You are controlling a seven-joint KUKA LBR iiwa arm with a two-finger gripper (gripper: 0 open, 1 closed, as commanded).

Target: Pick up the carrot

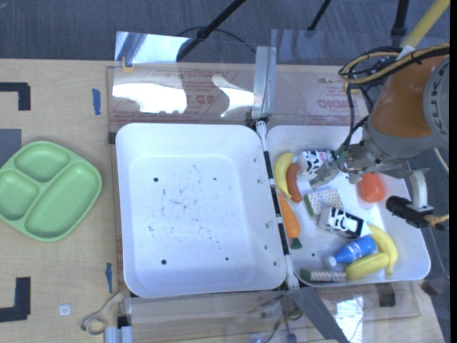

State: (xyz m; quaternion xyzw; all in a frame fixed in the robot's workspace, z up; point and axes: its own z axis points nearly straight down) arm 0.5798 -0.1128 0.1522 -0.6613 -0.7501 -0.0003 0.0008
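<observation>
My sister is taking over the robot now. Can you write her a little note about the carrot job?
Gripper: low in the right bin, above the toys. I cannot tell if it is open or shut.
Carrot: lying along that bin's left wall, below the hot dog and left of the gripper.
Done: nothing, the carrot is not picked up.
Left: move to the carrot, grab it, lift it.

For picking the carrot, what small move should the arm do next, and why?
Probably shift the pincer toward the left wall of the right bin and toward the bin's near side. The carrot lies there along the wall, below the banana, while the pincer is over the middle, beside the cow-patterned toy.
</observation>
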